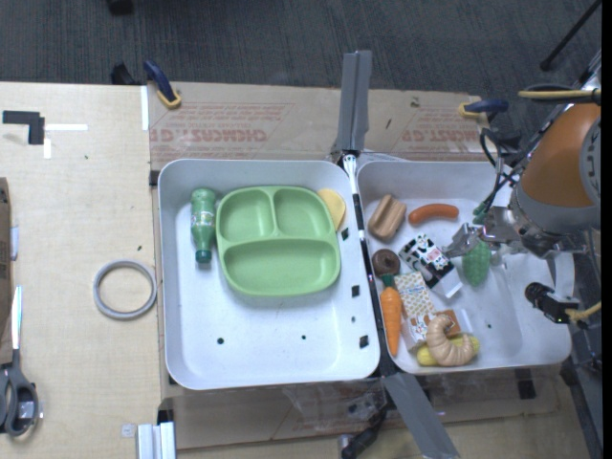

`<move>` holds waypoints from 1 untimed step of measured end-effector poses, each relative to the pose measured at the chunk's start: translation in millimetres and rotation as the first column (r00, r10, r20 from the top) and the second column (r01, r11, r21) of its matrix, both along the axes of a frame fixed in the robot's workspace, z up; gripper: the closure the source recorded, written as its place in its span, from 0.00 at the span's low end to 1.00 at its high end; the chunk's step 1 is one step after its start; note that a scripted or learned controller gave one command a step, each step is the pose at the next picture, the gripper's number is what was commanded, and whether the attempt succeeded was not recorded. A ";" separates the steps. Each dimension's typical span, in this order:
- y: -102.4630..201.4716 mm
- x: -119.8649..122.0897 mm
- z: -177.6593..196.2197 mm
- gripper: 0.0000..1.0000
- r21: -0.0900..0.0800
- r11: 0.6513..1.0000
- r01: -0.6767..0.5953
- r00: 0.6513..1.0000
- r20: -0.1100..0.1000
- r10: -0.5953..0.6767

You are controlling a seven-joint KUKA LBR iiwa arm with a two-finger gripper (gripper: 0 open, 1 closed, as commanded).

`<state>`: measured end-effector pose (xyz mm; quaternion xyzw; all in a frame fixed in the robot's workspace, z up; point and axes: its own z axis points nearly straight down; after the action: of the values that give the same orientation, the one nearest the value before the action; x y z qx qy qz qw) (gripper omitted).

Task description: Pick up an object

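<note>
- Gripper [475, 247] sitting right of frame centre, over the right bin [535, 347].
- Fingers closing on a green object [475, 266], holding it.
- Croissant [449, 342] lying lower in that bin.

Plastic and cardboard all over this bench!

Both bins, the left bin [182, 333] and the right bin [516, 338], read as smooth white plastic with a soft sheen. The green divided plate [279, 242] looks matt plastic, the green bottle [203, 223] glossier. Brown printed cardboard [239, 127] lies flat behind. The bench top [76, 218] shows pale, matt wood. The tape ring [125, 288] looks dull grey. The croissant [449, 340] and carrot [391, 318] look like smooth toy plastic.
</note>
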<state>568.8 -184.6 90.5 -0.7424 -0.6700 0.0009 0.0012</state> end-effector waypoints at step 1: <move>-1.2 -0.1 7.7 1.00 0.000 1.000 0.004 1.000 -0.001 -0.004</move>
<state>568.7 -185.8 98.3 -0.7436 -0.6686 0.0012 0.0015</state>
